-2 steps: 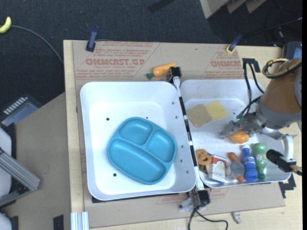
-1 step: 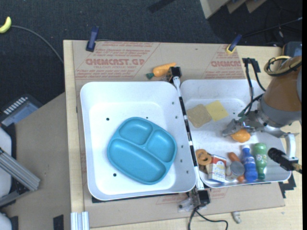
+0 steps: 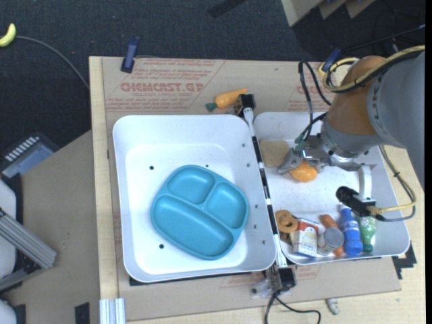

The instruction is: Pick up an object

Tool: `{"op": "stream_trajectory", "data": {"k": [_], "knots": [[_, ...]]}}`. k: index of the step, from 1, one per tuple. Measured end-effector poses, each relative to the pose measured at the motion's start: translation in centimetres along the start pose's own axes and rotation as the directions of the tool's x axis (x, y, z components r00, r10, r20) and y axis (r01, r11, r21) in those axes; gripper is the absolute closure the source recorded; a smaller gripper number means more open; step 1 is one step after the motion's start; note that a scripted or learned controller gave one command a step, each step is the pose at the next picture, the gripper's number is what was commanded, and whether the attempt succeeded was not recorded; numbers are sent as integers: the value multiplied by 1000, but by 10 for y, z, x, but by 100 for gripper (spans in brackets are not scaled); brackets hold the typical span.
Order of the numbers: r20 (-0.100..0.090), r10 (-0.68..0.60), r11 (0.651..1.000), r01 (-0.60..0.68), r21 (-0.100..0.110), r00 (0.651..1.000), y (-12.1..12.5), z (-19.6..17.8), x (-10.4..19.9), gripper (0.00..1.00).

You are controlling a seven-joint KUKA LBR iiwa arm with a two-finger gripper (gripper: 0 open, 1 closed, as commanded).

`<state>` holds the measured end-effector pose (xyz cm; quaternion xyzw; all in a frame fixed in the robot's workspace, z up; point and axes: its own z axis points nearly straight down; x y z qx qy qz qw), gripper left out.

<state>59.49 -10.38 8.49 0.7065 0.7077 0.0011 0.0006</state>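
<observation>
Not done yet, judging by the layout. Reaching in from the right with the gripper (image 3: 299, 162), down low inside the right bin (image 3: 287, 123), toward its far left part. Touching, or all but touching, a small rounded orange object (image 3: 305, 174) just on the near side of the tips; hard to say which. Cannot tell the state of the jaws from this angle: apart, together or clamped on the orange object, all possible. Nothing visibly raised off the bin floor, so no grounds for counting a grasp as made. Just left of that spot, against the bin's left wall, a flat tan patch (image 3: 273, 152). Along the near end of the same bin, apart from the gripper, a cluster of other candidates: a brown ring (image 3: 286, 220), a small carton (image 3: 307, 239), a grey disc (image 3: 332, 237), a blue bottle (image 3: 349, 229) and a green bottle (image 3: 367, 232). In the left bin (image 3: 135, 154), a blue divided plate (image 3: 199, 211), lying flat, well apart from the gripper. Left to do, as a judgement: closing firmly on one item, most likely the orange object, then lifting it clear of the bin.
</observation>
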Motion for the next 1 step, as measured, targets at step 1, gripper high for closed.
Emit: {"op": "stream_trajectory", "data": {"k": [1], "knots": [[0, -1, 1000, 1, 0, 1000, 8, -101, 76, 100]]}}
